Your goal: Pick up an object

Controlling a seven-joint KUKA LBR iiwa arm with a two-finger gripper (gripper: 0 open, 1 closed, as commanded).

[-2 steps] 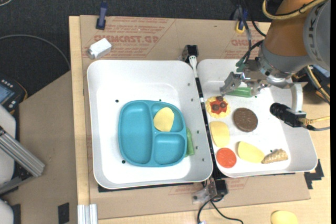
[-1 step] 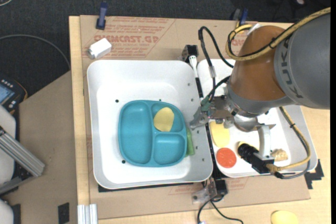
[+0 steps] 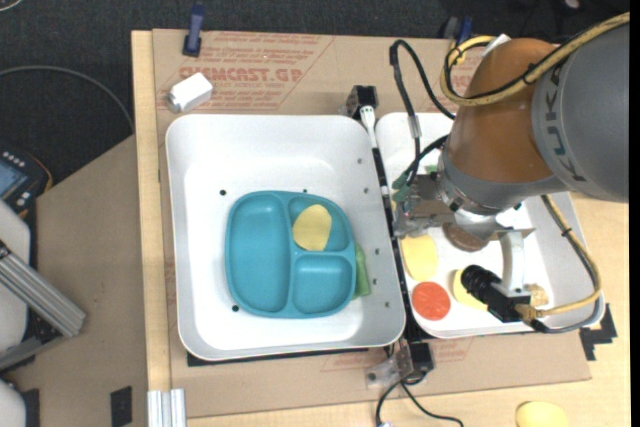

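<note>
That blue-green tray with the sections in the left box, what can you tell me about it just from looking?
The tray is a teal divided plate that looks like smooth plastic, with rounded corners: one long compartment on its left side and two smaller ones on its right. It lies flat on the floor of the left white bin, toward the near side. A pale yellow oval piece rests in the upper right compartment. A thin green object sits against the tray's right edge.

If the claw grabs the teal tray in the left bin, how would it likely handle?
The tray looks like rigid moulded plastic, so probably stiff and light. Its wide, shallow shape suggests an edge grip only, and it may tilt. The yellow piece lying in it could slide out.
</note>
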